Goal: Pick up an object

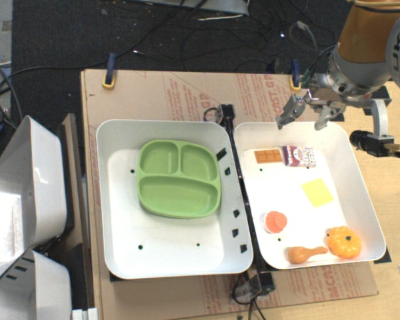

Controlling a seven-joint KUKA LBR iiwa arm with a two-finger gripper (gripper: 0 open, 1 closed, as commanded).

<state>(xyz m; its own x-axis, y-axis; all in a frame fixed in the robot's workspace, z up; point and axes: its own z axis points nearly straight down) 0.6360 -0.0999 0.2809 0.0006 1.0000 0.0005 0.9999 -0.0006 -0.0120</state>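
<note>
green tray [179, 179] fills left bin [120, 245], right bin [360, 199] scattered

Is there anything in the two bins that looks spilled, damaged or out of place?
Nothing stands out. The green divided plate lies flat in the left bin. The right bin holds small items lying apart from each other, none spilled. The gripper hangs open above its far edge.

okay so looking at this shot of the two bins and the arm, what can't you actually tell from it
- The arm's upper part is cut off by the top right corner of the camera view, above the gripper.
- Printing on the small packet in the right bin: too small to read.
- The white containers at the left: cut off by the left and bottom edges.
- What the orange stemmed object is: too small to tell.
</note>
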